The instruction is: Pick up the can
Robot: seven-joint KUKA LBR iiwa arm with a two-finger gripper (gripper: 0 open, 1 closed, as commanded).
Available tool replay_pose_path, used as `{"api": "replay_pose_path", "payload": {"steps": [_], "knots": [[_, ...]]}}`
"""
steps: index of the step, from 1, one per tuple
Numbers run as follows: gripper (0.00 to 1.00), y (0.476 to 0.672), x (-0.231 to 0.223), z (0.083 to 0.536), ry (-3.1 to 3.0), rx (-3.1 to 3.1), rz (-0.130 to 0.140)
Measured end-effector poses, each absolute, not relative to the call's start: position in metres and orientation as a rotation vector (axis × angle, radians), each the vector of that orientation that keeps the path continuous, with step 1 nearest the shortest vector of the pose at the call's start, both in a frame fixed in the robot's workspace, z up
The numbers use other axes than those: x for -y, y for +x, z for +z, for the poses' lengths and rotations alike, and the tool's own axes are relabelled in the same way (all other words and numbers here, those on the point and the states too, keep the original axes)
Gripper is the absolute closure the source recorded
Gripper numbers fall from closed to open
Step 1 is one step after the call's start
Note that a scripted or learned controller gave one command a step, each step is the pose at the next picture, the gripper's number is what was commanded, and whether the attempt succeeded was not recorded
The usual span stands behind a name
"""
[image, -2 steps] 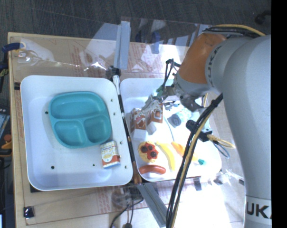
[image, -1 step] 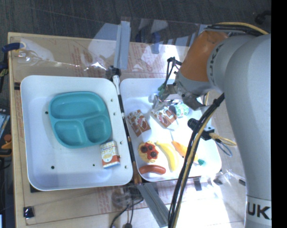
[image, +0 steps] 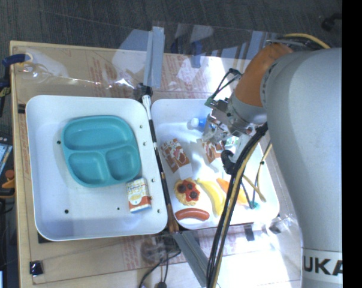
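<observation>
Wooden bench bears two bins. The small orange-and-white labelled can (image: 139, 195) lies in the shallow white bin (image: 43, 209), touching the teal divided plate (image: 100, 149). The two-finger gripper (image: 220, 138), opening indeterminable, hangs over the neighbouring toy-food bin (image: 169, 110). It should cross over, centre above the can, then descend.

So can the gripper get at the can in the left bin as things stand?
Probably yes. The can lies uncovered in the left bin, by the teal plate's corner, close to the right bin. The gripper hangs over the right bin and only has to cross over.
</observation>
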State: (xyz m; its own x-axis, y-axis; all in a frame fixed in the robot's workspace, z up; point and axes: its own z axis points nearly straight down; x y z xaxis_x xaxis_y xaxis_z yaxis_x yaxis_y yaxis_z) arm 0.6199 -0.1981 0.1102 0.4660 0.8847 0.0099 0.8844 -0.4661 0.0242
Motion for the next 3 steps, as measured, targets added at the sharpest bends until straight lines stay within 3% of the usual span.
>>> {"api": "replay_pose_path", "payload": {"steps": [1,2,3], "knots": [[1.00,0.511,0.173,0.091,2.845,-1.344,-0.004],[1.00,0.554,0.164,0.340,2.883,-1.255,-0.004],[0.00,0.554,0.163,0.339,2.884,-1.256,-0.005]]}}
